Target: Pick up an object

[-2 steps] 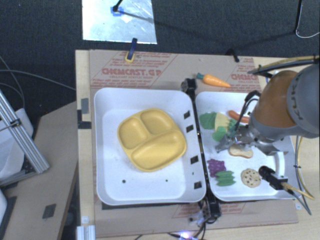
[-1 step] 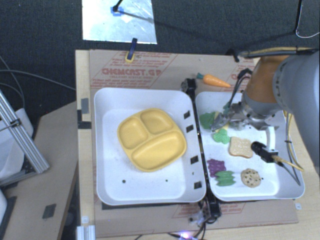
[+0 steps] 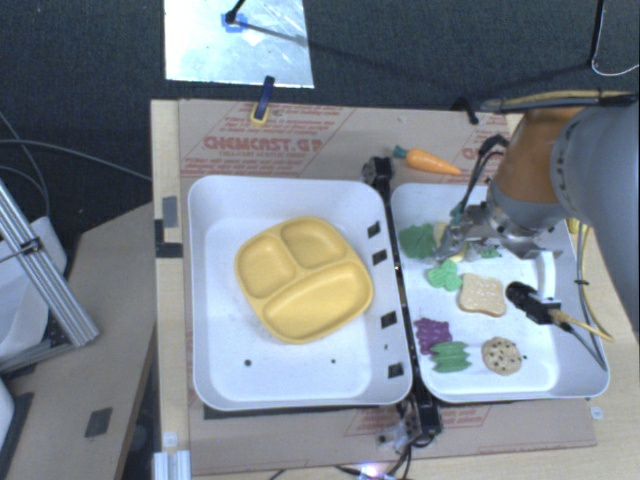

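My gripper [image 3: 453, 246] is low in the right bin [image 3: 570, 368], at its upper left part. It sits between a green leafy piece [image 3: 417, 239] on its left and another green piece [image 3: 443, 276] just below it. A slice of toast [image 3: 482, 295] lies to the lower right of the gripper. Nearer the front of the bin are a cookie [image 3: 501, 355], a purple grape bunch [image 3: 432, 332] and a green pod-like piece [image 3: 450, 357]. The arm hides the bin's upper right part.
The left bin [image 3: 215, 368] holds a yellow divided plate [image 3: 303, 277]. An orange carrot [image 3: 427, 161] lies on the cardboard behind the right bin. Black clips line the wall between the bins. A black cable part [image 3: 530, 302] hangs beside the toast.
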### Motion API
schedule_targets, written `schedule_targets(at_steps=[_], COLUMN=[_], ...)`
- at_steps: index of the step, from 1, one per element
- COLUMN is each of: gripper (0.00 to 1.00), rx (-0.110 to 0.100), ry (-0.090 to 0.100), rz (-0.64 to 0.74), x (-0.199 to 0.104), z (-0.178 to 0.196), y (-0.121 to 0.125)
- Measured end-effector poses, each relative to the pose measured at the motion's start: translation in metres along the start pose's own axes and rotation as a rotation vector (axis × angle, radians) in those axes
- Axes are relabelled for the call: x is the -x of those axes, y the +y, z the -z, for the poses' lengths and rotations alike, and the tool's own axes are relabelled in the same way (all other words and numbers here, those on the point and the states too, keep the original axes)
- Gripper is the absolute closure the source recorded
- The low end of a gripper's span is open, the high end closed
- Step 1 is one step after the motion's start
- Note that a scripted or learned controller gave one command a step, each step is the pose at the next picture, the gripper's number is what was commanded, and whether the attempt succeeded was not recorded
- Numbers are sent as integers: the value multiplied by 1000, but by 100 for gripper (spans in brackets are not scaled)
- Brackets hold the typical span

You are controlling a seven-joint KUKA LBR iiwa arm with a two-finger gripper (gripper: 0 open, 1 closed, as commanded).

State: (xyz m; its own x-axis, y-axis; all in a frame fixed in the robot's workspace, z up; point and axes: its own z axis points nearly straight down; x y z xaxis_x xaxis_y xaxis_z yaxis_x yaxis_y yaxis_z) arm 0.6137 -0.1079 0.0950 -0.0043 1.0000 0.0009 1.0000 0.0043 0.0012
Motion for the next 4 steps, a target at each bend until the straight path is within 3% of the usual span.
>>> schedule_targets(at_steps=[1,2,3,4], gripper=[100,100,100,100], rx=[14,6,4,-6], ry=[1,3,5,-1], rz=[9,7,11,-5], x=[-85,-150,-241,-222], z=[96,172,236,201], y=[60,10,-52,-105])
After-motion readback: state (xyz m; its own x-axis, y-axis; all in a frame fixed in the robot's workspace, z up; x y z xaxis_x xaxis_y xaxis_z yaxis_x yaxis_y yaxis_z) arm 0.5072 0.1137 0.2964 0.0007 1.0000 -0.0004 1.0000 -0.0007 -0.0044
